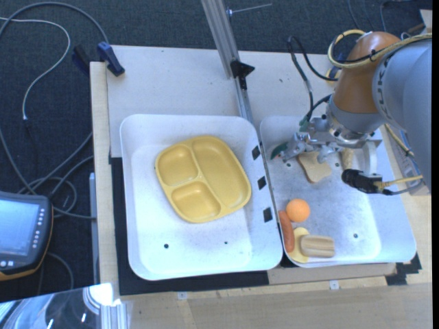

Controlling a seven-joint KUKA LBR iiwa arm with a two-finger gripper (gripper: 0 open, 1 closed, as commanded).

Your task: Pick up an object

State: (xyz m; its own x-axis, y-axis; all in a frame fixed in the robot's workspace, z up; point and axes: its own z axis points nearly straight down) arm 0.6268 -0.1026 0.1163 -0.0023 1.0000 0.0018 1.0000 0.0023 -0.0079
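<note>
Reaching pincer (310, 151) over right bin (384, 242)

Even, bright light falls from overhead on my workspace; the two white bins (206, 259) come out almost washed out, with fine speckle barely visible. Shadows are soft and short: a faint one lies under the yellow divided tray (202, 178) and a darker one under my arm (384, 81). A glare patch blooms at the lower left corner (96, 307). The dark floor (48, 81) stays dim. Focus is slightly soft throughout.
</note>
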